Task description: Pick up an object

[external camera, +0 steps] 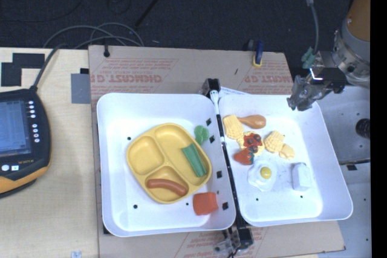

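Observation:
My gripper (300,98) hangs over the far right corner of the right bin (329,190), above the bin's rim and clear of the toys. Below and left of it lie a chicken drumstick (253,121), a yellow waffle piece (233,126), a corn cob (274,141), a red strawberry cluster (251,142), a red pepper piece (243,157), a fried egg (263,174) and a white block (300,176). Nothing is seen between the fingers.
The left bin (112,160) holds a yellow divided plate (142,157) with a sausage (166,185) and a green bean (194,159), plus a green piece (201,133) and an orange-red block (205,203). A teach pendant (21,136) lies at the left.

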Available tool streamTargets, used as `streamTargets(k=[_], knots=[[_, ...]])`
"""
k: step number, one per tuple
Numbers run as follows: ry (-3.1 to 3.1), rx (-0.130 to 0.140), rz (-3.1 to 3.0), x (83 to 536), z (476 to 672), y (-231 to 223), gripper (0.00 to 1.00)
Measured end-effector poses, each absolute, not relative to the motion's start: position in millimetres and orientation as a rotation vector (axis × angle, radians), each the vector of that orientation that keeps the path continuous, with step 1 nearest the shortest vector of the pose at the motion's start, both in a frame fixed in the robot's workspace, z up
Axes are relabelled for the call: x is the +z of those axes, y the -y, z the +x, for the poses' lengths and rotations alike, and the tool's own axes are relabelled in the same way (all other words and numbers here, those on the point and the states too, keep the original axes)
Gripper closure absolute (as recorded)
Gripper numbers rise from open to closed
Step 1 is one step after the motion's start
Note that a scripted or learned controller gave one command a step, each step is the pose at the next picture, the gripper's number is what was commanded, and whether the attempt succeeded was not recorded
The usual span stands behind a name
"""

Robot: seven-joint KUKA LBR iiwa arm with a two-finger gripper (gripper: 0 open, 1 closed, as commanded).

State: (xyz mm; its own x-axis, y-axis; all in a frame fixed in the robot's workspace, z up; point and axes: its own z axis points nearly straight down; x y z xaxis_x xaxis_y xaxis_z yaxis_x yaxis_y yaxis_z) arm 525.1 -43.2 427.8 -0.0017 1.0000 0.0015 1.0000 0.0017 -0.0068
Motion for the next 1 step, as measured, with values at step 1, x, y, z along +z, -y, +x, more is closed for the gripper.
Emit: streamTargets(k=[1], knots=[[2.222,0.010,-2.208,380.0,473.4,-26.5,1.00]])
